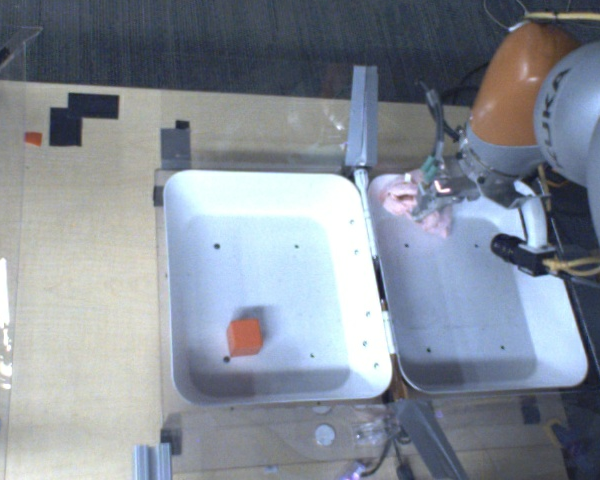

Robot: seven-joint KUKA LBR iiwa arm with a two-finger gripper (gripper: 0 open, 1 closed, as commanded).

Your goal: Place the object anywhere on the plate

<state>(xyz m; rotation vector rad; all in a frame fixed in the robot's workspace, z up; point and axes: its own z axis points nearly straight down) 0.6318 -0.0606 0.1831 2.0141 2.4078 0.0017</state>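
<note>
Claw [432, 190] hangs over the right bin's [480, 368] far-left corner beside something pink [420, 206]; can't tell its grip. Orange block [245, 337] sits in left bin [270, 193].

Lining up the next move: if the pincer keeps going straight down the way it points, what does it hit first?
Most likely the pink object lying at the far left corner of the right bin; the pincer hangs right over it. Whether they already touch, I cannot tell from this slant.
</note>
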